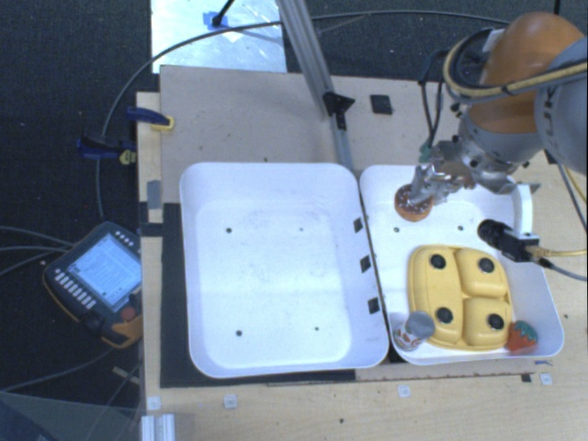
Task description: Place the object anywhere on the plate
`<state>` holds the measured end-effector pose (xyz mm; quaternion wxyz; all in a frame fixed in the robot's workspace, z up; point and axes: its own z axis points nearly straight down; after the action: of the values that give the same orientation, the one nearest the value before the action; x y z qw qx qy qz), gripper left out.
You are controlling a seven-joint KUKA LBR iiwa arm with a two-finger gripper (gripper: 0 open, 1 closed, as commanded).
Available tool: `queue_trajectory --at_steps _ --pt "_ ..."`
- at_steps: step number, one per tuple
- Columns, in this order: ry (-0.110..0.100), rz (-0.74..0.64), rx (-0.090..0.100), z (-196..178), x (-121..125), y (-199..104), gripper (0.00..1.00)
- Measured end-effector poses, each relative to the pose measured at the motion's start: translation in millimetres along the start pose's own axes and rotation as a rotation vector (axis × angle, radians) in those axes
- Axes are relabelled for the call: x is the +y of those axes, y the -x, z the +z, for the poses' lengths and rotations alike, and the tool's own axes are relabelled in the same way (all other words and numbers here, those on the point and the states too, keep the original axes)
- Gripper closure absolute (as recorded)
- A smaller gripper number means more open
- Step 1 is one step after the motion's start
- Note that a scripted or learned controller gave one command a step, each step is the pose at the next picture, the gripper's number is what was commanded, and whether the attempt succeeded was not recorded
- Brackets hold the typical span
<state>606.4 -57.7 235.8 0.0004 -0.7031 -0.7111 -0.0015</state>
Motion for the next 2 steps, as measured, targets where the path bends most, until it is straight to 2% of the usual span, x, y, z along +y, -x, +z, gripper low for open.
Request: queue_trajectory --at_steps 2 --pt "-0.003 0.000 0.000 17 -26 -106 1.00"
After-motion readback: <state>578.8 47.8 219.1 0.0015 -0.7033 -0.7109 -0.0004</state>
